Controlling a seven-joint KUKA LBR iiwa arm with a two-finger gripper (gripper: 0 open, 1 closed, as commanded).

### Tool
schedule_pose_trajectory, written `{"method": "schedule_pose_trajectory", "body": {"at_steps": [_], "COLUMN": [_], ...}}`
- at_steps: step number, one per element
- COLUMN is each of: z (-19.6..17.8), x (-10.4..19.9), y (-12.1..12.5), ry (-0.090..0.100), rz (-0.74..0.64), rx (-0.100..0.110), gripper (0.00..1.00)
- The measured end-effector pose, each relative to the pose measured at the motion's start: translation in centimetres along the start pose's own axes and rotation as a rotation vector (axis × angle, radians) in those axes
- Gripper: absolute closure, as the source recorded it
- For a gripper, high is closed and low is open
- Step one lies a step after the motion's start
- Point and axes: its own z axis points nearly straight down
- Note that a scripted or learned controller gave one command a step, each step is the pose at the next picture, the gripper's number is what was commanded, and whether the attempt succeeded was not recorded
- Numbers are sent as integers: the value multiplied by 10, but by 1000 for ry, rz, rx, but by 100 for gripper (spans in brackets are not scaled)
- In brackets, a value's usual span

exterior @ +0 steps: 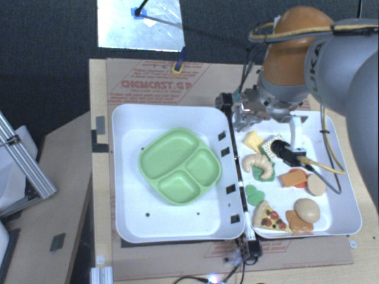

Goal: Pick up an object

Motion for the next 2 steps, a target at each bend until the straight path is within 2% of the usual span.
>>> {"method": "schedule_pose_trajectory", "body": {"at_steps": [1, 2], "z": [8, -9], "x": [41, 51], "y": [-26, -35], "ry": [-1, 0], "rz": [1, 1], "rx": [2, -2], "gripper": [100, 100]}}
